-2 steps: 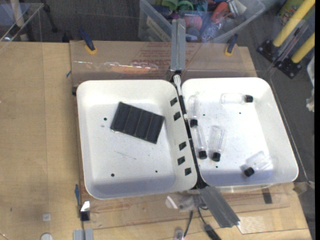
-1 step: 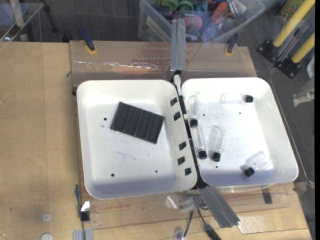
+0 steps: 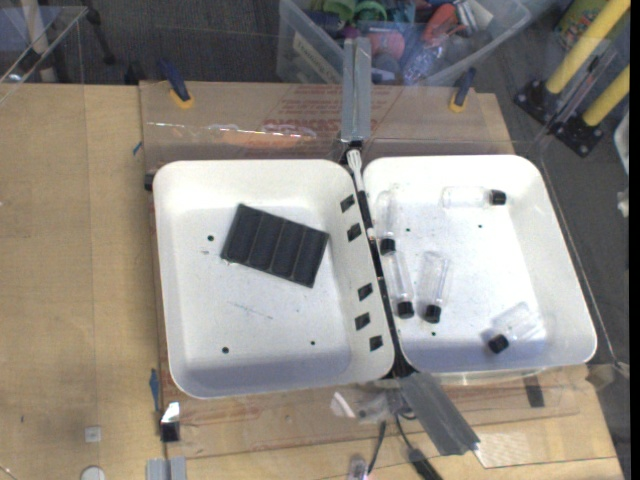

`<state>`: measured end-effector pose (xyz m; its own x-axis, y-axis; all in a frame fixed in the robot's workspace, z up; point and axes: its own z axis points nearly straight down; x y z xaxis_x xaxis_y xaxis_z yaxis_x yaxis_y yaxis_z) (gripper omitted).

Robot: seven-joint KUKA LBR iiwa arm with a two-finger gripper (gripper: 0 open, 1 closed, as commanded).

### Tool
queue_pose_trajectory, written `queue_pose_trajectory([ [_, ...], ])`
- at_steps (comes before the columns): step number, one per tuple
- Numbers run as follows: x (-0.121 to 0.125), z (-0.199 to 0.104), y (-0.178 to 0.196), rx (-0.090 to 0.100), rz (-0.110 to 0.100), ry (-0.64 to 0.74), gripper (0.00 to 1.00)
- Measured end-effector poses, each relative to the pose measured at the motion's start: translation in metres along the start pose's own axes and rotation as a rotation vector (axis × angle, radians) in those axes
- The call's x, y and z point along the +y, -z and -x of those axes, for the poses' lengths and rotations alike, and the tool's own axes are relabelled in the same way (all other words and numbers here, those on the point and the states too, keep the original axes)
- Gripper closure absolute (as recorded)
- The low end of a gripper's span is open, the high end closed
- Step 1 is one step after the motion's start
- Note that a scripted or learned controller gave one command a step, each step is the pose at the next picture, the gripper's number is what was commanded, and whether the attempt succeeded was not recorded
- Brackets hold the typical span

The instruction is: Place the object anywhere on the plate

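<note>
- Vials, clear with black caps, lie scattered in the right bin: one near the far rim, two side by side at the middle, one at the near right corner.
- Across the divider, we see the dark ribbed plate in the left bin, so any carry runs leftward.
- We judge the middle pair, long axes running near to far, closest to the plate.
- We cannot tell the claw's state.

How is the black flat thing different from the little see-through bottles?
The dark ribbed rectangular plate is black and flat; the clear plastic vials with black caps are see-through and round. The plate lies alone in the left white bin; the vials lie scattered in the right white bin. Both are lying down.
</note>
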<state>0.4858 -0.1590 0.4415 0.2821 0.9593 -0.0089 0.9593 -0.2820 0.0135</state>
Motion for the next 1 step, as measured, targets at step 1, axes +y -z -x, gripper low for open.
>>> queue_pose_trajectory([
  [1,0.0,-0.0003,-0.0001,0.0,0.0,0.0,0.0],
])
